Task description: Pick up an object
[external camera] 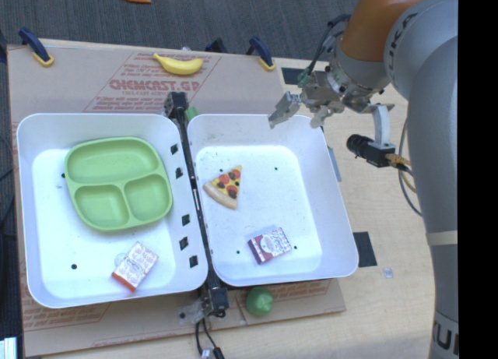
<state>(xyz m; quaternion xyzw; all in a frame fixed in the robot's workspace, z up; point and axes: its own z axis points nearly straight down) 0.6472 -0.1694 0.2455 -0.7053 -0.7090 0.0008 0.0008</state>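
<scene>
Camera view: pizza slice (pixel 225 186) waits in the right bin (pixel 331 194), gripper (pixel 298 113) poised above the far rim.

The slice lies down-left of the empty, spread-fingered gripper, its long axis running diagonally. A small carton (pixel 269 245) sits nearer the front edge; nothing blocks the path. Green tray (pixel 117 182) and snack packet (pixel 135 265) occupy the left bin (pixel 31 217).
</scene>
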